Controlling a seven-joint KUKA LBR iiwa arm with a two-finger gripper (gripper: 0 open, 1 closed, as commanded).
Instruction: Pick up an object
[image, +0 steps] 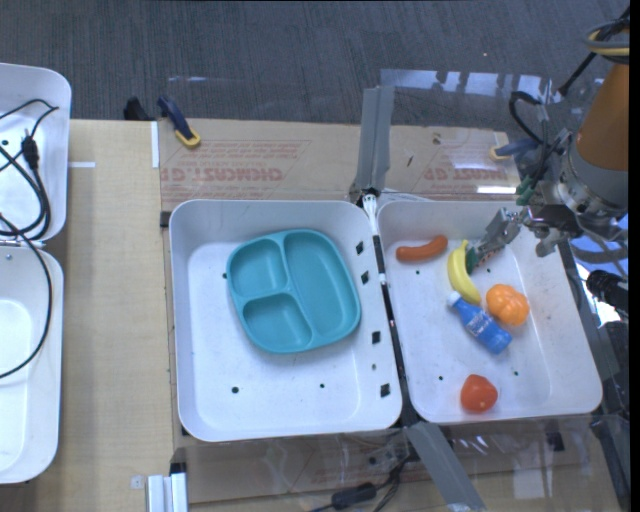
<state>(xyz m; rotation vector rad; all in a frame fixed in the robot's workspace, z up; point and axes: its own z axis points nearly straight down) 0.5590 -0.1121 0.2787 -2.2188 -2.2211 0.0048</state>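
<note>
At the frame's right, the gripper (492, 243) hangs low over the right bin (560, 395), apparently just touching the banana (460, 276). Its fingers look slightly parted, holding nothing. A teal plate (293, 290) fills the left bin (200, 400).

Gripper (492, 243) hovers over right white bin (560, 390) — just beside yellow plastic banana (460, 274). Left white bin (200, 390) holds teal three-compartment plastic plate (292, 290).

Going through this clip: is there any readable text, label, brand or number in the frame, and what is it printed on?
"CHEMICAL GE...": red print, seen upside down, on the cardboard sheet behind the left bin; my reading is uncertain.
A similar red print on the cardboard behind the right bin: too blurred to read.
Nothing else bears readable text.
</note>
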